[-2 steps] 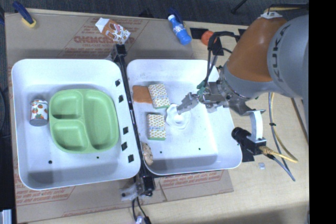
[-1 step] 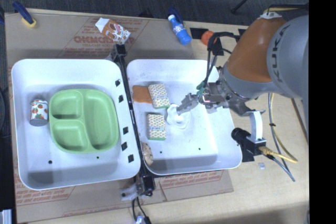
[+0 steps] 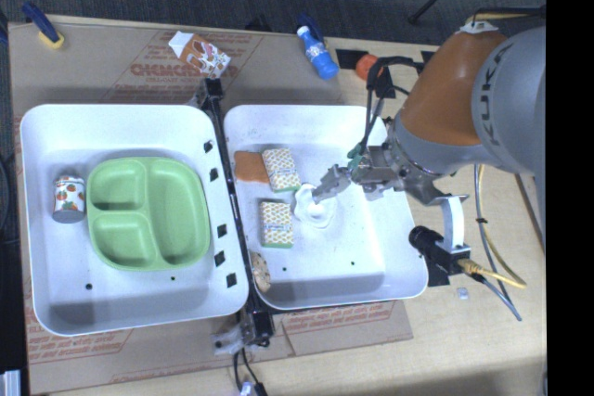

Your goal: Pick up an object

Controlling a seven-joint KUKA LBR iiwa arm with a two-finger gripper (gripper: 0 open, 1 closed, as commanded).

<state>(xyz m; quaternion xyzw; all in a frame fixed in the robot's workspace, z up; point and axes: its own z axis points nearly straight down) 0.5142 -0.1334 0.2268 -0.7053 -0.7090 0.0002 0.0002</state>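
Tool [image 3: 320,195] low in right bin [image 3: 390,269], frame centre, at small white object [image 3: 316,210]. Tool state: cannot tell. Nothing visibly lifted; grasp and lift left.

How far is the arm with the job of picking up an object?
Done: the gripper has reached into the right bin, at a small white object beside two patterned sponges. In hand: nothing visibly lifted; that object lies on the bin floor. Left: grasping and raising it.
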